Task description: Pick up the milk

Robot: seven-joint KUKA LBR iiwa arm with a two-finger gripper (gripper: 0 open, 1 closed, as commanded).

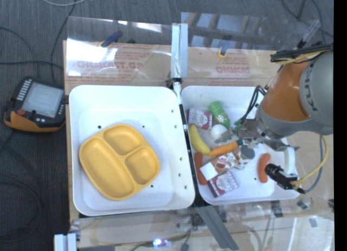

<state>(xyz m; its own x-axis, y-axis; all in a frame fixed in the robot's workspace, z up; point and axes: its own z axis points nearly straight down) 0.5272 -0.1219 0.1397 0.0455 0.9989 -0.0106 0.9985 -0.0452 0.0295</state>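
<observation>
Approach phase — the pincer (242, 136) hangs low over the right bin (244, 95), right beside the carrot (223, 149); whether it's wide or narrow, I can't tell. The milk (199, 118) lies at the bin's left side — next it must shift across.

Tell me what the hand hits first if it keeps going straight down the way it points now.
Most likely the carrot. The hand hangs over the right bin, pointing down and slightly left, just above the carrot's right end and beside the egg. Depth is unclear from this slanted view, so it could touch the bin floor instead.
</observation>
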